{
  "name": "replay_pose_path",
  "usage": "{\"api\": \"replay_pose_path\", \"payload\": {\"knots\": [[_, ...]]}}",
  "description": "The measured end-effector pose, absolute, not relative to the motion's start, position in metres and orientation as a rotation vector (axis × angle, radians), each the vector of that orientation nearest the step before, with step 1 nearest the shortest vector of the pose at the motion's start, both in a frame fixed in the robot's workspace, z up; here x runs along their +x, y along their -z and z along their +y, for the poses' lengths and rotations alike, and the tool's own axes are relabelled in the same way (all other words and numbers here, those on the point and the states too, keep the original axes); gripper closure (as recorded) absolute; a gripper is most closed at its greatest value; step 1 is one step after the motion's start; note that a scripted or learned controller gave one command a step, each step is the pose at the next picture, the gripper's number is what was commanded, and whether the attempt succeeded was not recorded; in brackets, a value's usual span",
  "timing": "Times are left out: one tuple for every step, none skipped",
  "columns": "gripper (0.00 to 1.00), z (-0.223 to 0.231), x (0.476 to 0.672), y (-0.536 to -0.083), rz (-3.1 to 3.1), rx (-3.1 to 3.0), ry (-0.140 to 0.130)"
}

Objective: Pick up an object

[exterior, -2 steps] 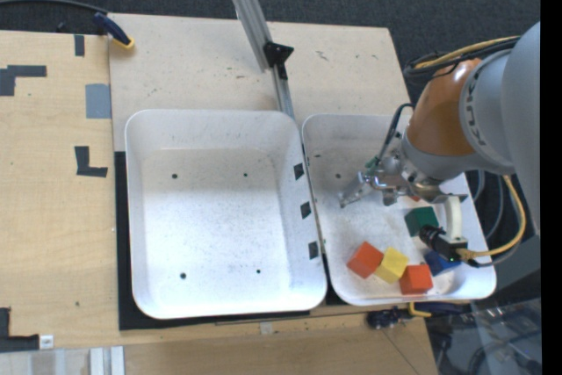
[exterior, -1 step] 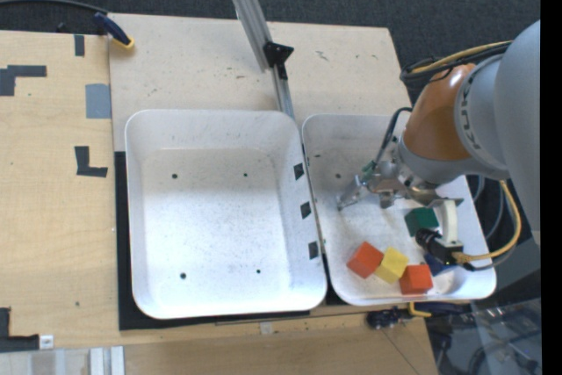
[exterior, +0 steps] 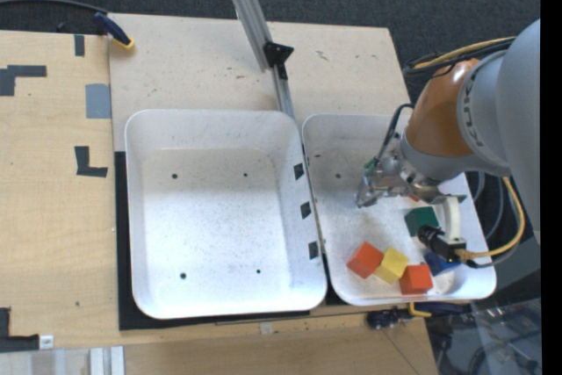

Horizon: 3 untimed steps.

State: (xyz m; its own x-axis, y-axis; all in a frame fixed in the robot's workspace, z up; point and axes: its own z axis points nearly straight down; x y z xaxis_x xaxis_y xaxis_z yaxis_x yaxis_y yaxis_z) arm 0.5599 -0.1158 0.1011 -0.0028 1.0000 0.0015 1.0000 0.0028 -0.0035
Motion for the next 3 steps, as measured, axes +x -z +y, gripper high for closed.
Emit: {"api": "replay_pose_path", "payload": {"knots": [[1.0, -0.109, 0.562, -0.162, -2.226, -2.221, 0.005], [1.0, -0.108, 0.563, -0.203, -2.226, -2.221, 0.004], [1.0, -0.054, 0.577, -0.215, -2.224, -2.216, 0.001]]}}
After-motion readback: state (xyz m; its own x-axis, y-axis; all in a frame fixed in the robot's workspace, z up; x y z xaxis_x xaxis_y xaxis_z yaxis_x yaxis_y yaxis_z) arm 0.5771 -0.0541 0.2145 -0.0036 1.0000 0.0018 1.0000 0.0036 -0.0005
